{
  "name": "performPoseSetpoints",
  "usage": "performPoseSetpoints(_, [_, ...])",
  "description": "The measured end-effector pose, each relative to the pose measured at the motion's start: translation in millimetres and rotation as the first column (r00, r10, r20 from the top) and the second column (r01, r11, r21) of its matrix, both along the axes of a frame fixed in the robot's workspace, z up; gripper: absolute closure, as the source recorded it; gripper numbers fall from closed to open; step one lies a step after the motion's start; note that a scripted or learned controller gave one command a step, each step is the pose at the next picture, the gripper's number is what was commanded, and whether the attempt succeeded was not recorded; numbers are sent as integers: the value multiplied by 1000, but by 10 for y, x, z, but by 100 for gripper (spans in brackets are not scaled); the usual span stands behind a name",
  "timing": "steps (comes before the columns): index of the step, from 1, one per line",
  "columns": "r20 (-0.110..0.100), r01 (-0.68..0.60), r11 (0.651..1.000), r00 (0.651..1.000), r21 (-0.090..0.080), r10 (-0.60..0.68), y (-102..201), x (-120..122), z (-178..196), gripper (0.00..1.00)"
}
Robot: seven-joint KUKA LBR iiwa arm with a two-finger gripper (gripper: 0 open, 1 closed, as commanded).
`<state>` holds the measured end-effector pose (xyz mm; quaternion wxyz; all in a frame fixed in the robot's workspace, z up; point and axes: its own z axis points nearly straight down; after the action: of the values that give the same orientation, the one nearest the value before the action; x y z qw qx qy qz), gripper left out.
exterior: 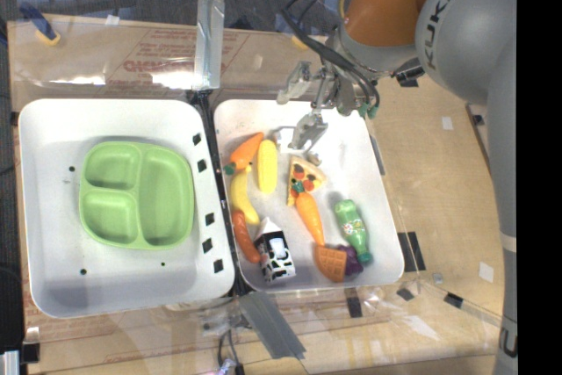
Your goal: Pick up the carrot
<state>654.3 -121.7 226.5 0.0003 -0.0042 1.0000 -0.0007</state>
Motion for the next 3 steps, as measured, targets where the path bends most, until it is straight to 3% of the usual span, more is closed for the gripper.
performPoseSetpoints(1, [3, -210, 978, 978, 0, 210, 187, -469, -1238, 0])
performPoseSetpoints(2, [5, -217, 976, 976, -1, 217, 210, -456, -1132, 100])
performPoseSetpoints(3, [9, -218, 976, 976, -3, 218, 50, -123, -290, 100])
